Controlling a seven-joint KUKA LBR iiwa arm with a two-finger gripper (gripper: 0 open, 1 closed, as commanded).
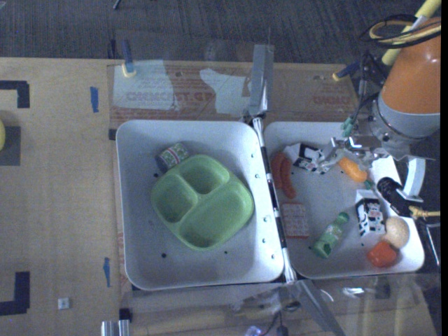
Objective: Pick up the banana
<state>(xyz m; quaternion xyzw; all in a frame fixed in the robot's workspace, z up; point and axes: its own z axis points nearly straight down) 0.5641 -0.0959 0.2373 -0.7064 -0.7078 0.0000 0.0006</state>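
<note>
Looking down on the bench (pixel 56 222), we see the arm (pixel 413 75) reaching in from the right, with its gripper (pixel 348 152) low over the upper part of the right bin (pixel 414 261). We cannot tell whether the gripper is released or clenched, since glare and blur hide that part of it, and we see nothing clearly held in it. What we take for the banana (pixel 353 169) is an orange-yellow elongated piece lying on the floor of the right bin, just beside and slightly below the gripper. Its colour and the soft focus leave us unsure of it. To the left of the gripper in that bin lies a small black-and-white object (pixel 306 156), and beside it, near the wall between the bins, a red sausage-shaped piece (pixel 282 173). Below the sausage rests a pink ridged square (pixel 294 220), with a green bottle (pixel 330 234) lying tilted to its right. Toward the right bin's lower right corner we find a black-and-white carton (pixel 369 217), a pale round thing (pixel 396 231) and a red round thing (pixel 382 254) close together. The left bin (pixel 126 187) holds a green divided tray (pixel 203 200), set askew, with a small tin (pixel 172 155) touching its upper left edge.
</note>
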